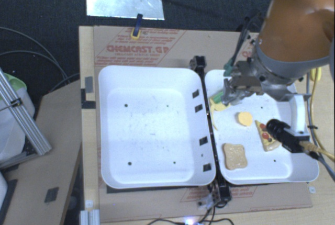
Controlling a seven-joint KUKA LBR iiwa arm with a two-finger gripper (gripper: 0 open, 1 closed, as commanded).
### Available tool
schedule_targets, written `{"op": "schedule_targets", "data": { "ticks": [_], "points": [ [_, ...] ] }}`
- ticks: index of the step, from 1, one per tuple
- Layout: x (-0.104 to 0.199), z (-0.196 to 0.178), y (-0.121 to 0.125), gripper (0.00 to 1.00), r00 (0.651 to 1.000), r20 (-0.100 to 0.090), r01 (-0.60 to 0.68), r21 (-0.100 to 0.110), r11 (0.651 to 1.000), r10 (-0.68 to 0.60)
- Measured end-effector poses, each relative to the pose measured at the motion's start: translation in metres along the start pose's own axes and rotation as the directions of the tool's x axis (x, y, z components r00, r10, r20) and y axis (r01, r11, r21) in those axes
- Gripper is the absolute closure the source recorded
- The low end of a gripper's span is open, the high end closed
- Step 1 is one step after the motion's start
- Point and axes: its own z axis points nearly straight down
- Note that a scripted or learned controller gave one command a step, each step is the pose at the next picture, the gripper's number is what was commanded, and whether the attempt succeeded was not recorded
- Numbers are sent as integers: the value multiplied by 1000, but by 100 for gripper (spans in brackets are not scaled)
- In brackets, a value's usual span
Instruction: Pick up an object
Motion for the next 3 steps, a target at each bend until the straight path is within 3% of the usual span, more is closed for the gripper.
{"op": "schedule_targets", "data": {
  "ticks": [1,2,3],
  "points": [
    [-1,26,0,100,1000,0,1,1,1000,-1],
    [65,-18,2,100,1000,-3,10,-3,1000,-10],
    [61,-27,3,100,1000,-1,9,-2,1000,-9]
  ]
}}
